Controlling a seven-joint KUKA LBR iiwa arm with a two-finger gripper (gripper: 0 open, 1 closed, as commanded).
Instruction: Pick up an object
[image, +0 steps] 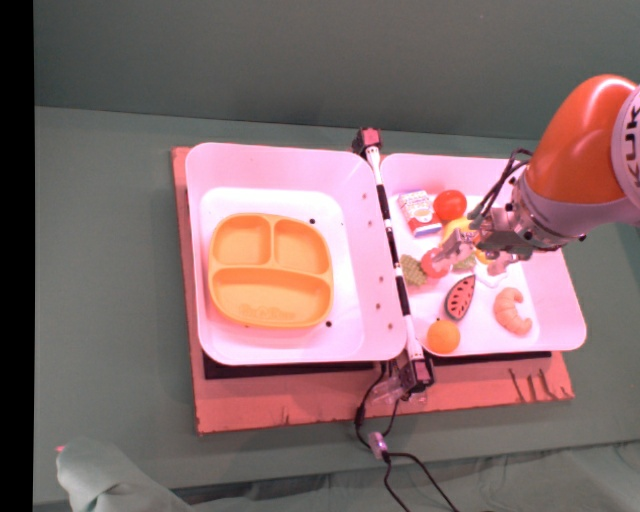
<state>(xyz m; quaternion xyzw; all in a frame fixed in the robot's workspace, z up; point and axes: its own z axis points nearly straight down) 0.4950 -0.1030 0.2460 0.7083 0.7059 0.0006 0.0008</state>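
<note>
jaws (470, 245) down low over the toy food pile (440, 262) at three o'clock in the right bin (560, 320); grip state impossible to tell. probably light, hard, slick plastic; best pinched across a narrow middle.

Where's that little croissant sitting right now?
The croissant lies in the right bin, toward its near right corner, just right of the watermelon slice and up-right of the orange.

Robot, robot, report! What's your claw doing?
Claw low over right bin. Toy food crowded beneath; nothing seen gripped. Croissant, orange lie apart.
</note>
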